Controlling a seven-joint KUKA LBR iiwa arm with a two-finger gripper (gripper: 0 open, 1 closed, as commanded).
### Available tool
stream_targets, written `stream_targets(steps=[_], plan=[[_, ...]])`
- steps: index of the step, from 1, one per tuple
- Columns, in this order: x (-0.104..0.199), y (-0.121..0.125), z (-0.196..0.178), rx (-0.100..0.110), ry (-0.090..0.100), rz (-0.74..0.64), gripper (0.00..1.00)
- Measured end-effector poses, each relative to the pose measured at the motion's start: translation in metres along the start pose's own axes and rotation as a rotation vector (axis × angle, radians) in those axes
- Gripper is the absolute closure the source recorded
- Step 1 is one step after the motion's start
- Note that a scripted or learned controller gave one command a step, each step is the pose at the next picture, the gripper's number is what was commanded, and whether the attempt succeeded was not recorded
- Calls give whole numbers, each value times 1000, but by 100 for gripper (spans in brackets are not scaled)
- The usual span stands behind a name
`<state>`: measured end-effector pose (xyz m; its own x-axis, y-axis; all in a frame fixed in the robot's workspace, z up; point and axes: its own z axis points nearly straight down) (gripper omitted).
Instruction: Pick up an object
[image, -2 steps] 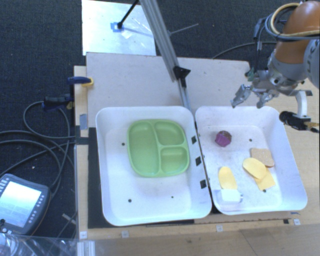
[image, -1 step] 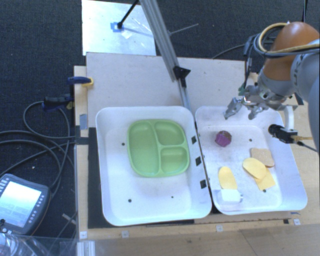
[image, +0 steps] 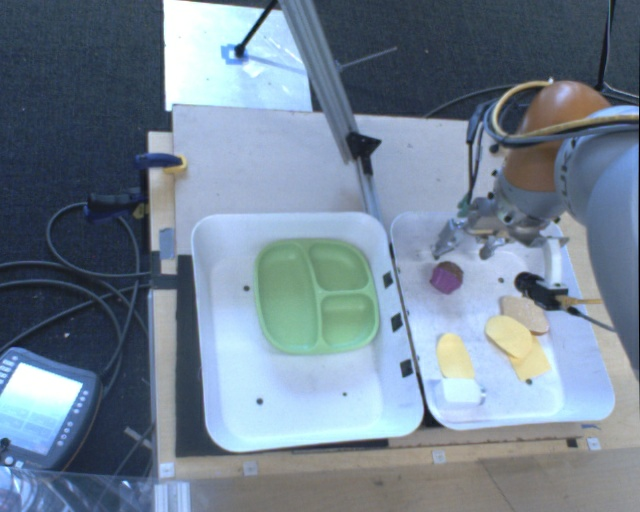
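Note:
My gripper (image: 467, 245) hangs over the far part of the right bin (image: 580, 400), open, with nothing between its fingers. Just in front of it and a little to the left lies a small purple object (image: 446, 277), apart from the fingers. Nearer the front lie a yellow slice (image: 455, 356), a yellow oval piece (image: 508, 336) on top of another yellow piece (image: 532, 363), and a tan oval piece (image: 526, 313). A small white block (image: 461, 391) sits by the front rim.
The left bin (image: 230, 400) holds a green divided plate (image: 316, 296). A slanted metal pole (image: 330, 85) crosses the back and ends near the seam between the two bins. The arm's grey body (image: 600, 180) covers the right bin's far right corner.

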<state>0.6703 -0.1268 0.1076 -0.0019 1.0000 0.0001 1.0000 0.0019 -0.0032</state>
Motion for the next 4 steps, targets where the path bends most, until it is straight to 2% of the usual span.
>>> stream_targets(steps=[1, 3, 4], plan=[[0, 3, -16, -9, -1, 0, 100], [5, 3, -101, -10, -1, -4, 100], [51, -17, -115, -5, 2, -8, 100]])
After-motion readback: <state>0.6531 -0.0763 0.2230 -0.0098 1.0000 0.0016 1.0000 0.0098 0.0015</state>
